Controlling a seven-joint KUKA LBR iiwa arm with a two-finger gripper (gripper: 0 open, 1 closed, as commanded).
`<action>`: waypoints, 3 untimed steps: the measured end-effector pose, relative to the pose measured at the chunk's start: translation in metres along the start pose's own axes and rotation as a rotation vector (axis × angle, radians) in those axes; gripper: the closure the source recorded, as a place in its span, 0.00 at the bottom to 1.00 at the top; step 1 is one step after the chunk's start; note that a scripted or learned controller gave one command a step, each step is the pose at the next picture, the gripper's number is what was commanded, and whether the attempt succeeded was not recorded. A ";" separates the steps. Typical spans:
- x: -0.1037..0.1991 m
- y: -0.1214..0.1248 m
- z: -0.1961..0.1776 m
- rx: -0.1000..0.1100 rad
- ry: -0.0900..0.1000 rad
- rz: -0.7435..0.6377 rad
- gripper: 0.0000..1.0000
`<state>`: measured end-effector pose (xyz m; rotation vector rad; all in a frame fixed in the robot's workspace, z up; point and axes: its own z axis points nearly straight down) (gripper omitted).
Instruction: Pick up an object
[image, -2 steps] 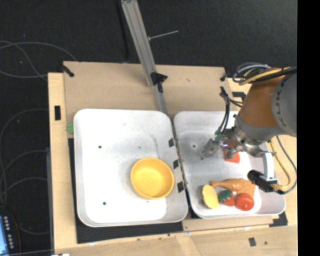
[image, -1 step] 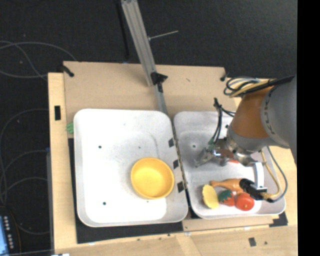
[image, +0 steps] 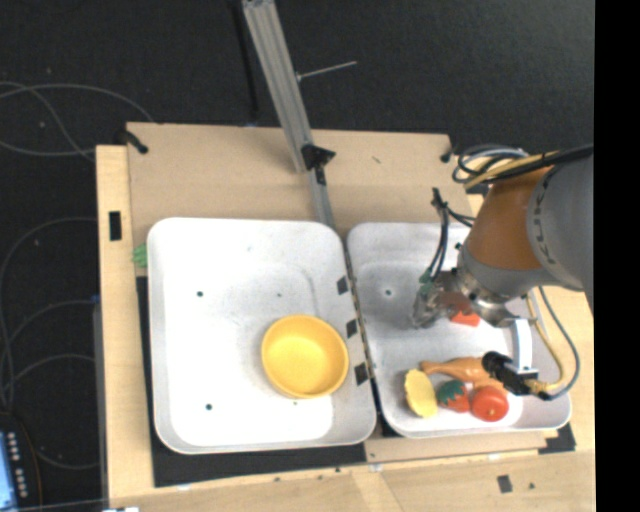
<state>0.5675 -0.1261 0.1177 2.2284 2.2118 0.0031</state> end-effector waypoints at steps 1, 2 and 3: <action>0.002 0.005 -0.044 -0.003 0.000 -0.011 1.00; 0.008 0.012 -0.105 -0.006 -0.001 -0.012 1.00; 0.007 0.014 -0.159 -0.005 -0.001 -0.012 1.00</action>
